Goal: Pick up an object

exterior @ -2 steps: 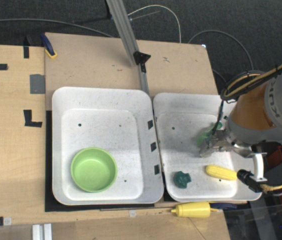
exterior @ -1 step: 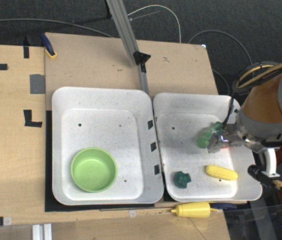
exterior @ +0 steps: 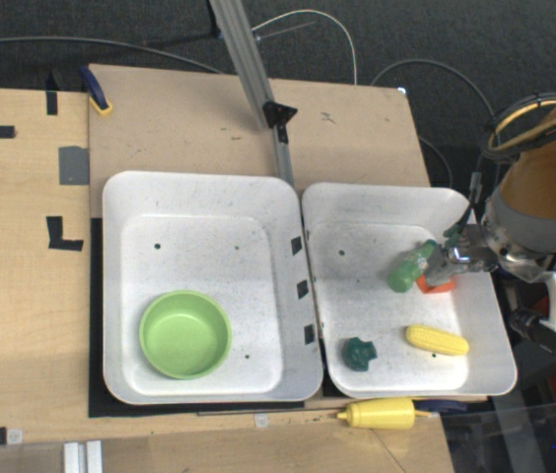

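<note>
Roughly, by item:
Gripper (exterior: 440, 265): low over the right bin (exterior: 377, 205), near its right wall; finger opening cannot be made out.
Contact: a blurred green object (exterior: 406, 270) and an orange piece (exterior: 437, 284) sit right at its tip; grasp unclear.
Corn cob (exterior: 437, 340): lying nearer the front.
Dark green object (exterior: 359, 353): left of the cob.
Left bin (exterior: 199, 190): green bowl (exterior: 185, 334), front left.
</note>
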Available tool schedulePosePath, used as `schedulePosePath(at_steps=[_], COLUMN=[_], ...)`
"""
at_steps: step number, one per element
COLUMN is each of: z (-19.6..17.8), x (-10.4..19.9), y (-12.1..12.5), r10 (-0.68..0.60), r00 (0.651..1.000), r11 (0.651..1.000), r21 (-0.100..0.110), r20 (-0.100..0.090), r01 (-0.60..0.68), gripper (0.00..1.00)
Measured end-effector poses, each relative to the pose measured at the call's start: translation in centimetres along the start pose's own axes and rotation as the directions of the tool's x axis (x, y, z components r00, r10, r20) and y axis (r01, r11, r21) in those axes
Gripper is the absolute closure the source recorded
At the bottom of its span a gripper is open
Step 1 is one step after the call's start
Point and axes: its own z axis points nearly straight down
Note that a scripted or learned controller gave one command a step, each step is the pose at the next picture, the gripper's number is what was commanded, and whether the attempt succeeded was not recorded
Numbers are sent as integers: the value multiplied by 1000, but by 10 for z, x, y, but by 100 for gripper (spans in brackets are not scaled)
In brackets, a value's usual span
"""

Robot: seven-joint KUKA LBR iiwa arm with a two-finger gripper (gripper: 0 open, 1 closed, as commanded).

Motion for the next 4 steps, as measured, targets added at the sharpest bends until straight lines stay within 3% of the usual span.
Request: schedulePosePath(at_steps=[2, 4], z=[4, -1], x=[95, 206], y=[10, 38], r10=[-5, -6], r00=[1000, 1000], r11=[1000, 1000], r21=[6, 5], r20=[-3, -3], r01=[5, 6], gripper=[100, 100])
